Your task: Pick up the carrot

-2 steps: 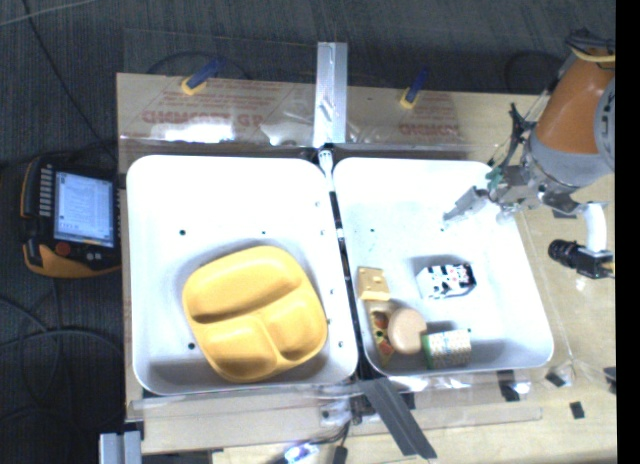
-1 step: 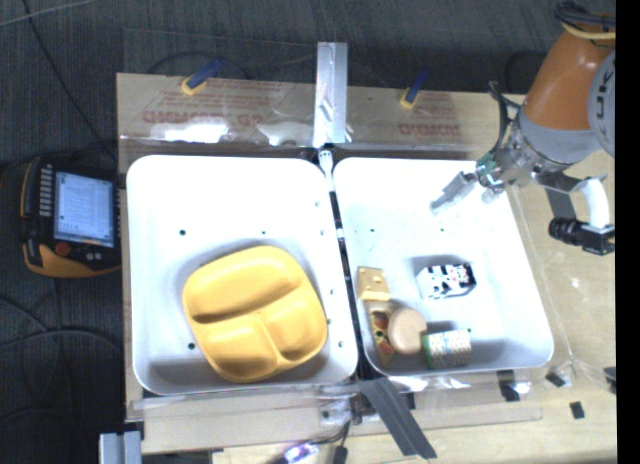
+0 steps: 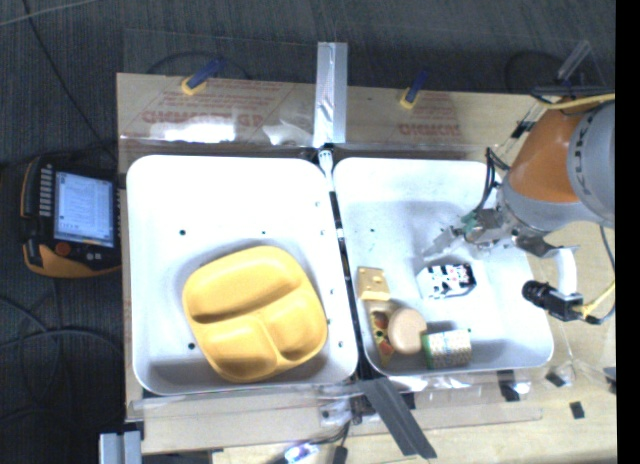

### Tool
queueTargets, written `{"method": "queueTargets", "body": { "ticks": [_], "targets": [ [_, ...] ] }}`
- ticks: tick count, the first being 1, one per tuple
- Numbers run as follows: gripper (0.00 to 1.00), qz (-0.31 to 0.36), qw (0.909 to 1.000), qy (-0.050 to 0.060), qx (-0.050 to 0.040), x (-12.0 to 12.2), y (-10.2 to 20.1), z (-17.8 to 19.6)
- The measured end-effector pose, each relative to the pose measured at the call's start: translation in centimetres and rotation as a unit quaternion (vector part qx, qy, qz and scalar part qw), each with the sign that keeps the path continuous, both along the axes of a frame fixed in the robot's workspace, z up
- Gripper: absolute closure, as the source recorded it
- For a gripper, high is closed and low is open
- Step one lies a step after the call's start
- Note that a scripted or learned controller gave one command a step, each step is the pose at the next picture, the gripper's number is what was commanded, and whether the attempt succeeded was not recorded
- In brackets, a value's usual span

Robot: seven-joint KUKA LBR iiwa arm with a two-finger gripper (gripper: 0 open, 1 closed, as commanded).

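The grey two-finger gripper point(image 3: 448, 240) hangs low in the shallow white right-hand bin point(image 3: 400, 187); whether its jaws are parted, I cannot tell. A black-and-white patterned block point(image 3: 445, 279) lies just below the gripper.

2 white bins point(image 3: 165, 177) sit on a tan bench point(image 3: 470, 112); the left one holds a yellow tray point(image 3: 255, 310). In the right lie a black-and-white patterned block point(image 3: 446, 279), a beige round piece point(image 3: 406, 330) and a green-labelled can point(image 3: 446, 348). The arm point(image 3: 560, 167) is grey with orange
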State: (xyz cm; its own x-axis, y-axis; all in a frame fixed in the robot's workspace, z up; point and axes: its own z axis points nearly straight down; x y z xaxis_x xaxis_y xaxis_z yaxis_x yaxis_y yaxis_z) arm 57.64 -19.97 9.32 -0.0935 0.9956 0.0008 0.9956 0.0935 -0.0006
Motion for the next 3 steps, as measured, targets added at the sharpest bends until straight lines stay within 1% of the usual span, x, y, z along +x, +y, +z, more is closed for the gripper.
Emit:
{"method": "queueTargets", "body": {
  "ticks": [1, 2, 3],
  "targets": [
    [0.00, 0.006, 1.0000, 0.000, -0.0009, 1.4, -0.1, 7.5],
    [0.00, 0.015, 0.9999, -0.006, -0.0021, -5.2, 3.6, -0.3],
    [0.00, 0.062, 0.9981, 0.000, -0.0006, -2.3, 3.0, 8.9]
  ]
}}
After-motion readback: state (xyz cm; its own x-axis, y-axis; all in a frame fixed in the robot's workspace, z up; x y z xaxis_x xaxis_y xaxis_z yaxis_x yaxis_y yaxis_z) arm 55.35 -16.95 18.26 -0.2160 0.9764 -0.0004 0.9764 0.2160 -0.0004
